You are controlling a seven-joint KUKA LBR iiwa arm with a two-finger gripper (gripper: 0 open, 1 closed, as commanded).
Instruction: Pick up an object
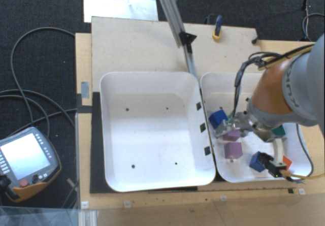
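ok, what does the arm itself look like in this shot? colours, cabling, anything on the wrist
The arm is a thick, rounded grey KUKA iiwa link with an orange band above the wrist. A black cable loops off the band's top and drops along its left side toward the wrist. The gripper is a compact grey metal assembly; its detail is too small to make out.

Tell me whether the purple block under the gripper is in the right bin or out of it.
In. The purple block lies on the right bin's floor, inside its rim, just below the gripper.
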